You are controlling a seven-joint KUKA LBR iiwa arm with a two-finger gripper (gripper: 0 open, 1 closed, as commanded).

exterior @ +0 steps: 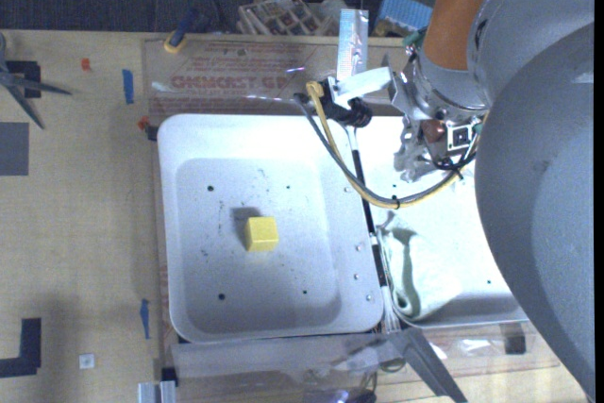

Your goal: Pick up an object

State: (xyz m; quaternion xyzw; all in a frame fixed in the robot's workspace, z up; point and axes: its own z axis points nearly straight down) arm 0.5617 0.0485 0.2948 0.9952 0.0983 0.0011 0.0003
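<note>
A small yellow block (261,233) lay alone near the middle of the left bin (189,146); the claw (418,158) hung over the right bin (453,283), well apart from it; its state I couldn't tell.

The arm (538,156) hides much of the right bin (444,269), running off-frame.
</note>
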